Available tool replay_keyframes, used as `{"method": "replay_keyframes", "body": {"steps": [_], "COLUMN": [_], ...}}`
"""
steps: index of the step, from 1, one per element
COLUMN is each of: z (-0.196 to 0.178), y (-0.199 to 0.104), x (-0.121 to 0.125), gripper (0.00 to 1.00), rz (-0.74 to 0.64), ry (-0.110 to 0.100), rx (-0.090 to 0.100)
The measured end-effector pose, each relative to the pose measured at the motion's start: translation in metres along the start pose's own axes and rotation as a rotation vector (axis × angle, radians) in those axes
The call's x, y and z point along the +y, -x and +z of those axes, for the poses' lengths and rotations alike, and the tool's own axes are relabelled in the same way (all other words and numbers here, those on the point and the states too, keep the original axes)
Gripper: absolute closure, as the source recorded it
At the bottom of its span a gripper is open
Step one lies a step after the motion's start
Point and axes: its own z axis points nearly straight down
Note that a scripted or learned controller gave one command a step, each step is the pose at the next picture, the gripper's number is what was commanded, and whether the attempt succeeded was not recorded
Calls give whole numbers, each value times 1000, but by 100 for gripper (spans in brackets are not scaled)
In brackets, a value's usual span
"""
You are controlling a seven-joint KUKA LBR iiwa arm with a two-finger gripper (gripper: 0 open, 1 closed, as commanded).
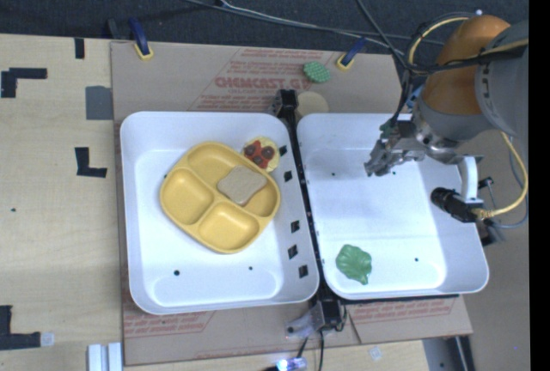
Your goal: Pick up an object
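In the left bin (146,189) a yellow divided plate (220,196) carries a toast slice (241,184), while in the right bin (447,270) the green leafy toy (353,263) lies untouched at lower centre, well apart from the gripper (380,161), which grasps nothing, so picking remains undone.

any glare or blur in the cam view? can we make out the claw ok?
Camera view: even, soft lighting; the right white bin looks bright but not blown out. The green object and the yellow tray read fairly sharp, each casting only a faint shadow. The claw is small, dark and slightly soft, so its finger state is unclear.
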Motion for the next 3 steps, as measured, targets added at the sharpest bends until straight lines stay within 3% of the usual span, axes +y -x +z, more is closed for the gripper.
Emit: {"method": "replay_keyframes", "body": {"steps": [1, 2, 3], "z": [-63, -102, -96], "y": [-5, -5, -68], "x": [1, 2, 15], "gripper": [100, 100, 100], "rz": [-2, -1, -7], "ry": [2, 0, -4], "rx": [0, 0, 3]}}
